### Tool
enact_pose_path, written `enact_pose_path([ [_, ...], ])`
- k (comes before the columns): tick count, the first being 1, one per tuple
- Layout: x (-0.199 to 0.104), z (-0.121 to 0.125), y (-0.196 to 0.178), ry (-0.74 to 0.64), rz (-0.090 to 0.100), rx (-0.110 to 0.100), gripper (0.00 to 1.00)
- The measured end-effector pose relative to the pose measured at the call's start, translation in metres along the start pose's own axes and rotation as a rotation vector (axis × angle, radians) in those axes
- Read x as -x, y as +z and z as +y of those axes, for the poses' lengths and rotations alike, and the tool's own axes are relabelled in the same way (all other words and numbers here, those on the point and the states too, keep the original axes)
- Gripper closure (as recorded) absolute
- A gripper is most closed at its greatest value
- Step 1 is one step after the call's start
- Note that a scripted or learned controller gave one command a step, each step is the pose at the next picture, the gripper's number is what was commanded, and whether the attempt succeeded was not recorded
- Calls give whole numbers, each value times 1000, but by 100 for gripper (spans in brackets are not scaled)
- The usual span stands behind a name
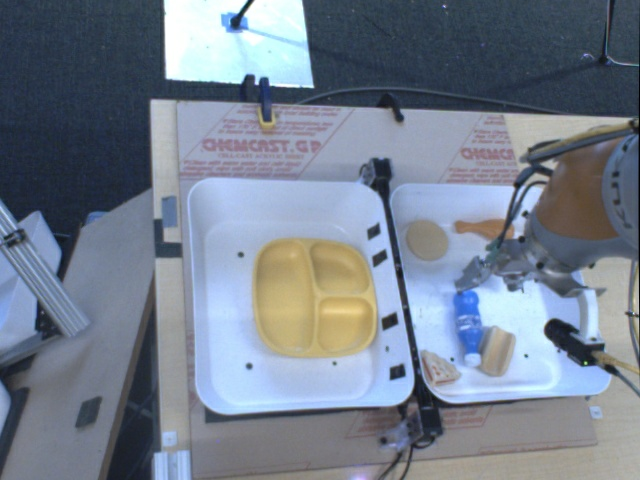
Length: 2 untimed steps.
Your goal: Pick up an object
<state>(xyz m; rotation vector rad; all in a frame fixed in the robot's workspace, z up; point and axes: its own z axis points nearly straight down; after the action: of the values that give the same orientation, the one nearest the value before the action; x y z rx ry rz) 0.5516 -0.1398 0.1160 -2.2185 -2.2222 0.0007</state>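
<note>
- two shallow white bins sit side by side on the bench [300, 133], which is covered by a printed cardboard sheet.
- the left bin [215, 298] holds a yellow plate [315, 296] with three compartments, lying flat near the bin's middle.
- the right bin [530, 368] holds several small things: a round tan disc [427, 239] near its upper left corner, an orange piece [480, 228] just to the right of the disc, a blue bottle [467, 325] lying lengthwise near the middle, a tan block [497, 351] just beside the bottle's lower end, and a wedge-shaped piece [438, 368] by the lower left corner.
- the arm [590, 203] comes in from the right over the right bin, its orange band above the wrist.
- the gripper [478, 272] hangs over the right bin, just above the top end of the blue bottle and below the tan disc.
- whether the jaws are wide or narrow cannot be told from this slant; no thing shows between them.
- the blue bottle lies in the bin with its white cap toward the lower edge, close to the tan block.
- a black clamp [257, 96] with a yellow tip sits on the far edge of the bench.
</note>
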Motion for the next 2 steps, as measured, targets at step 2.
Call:
enact_pose_path([
  [2,6,-6,-62,1,-2,7,100],
])
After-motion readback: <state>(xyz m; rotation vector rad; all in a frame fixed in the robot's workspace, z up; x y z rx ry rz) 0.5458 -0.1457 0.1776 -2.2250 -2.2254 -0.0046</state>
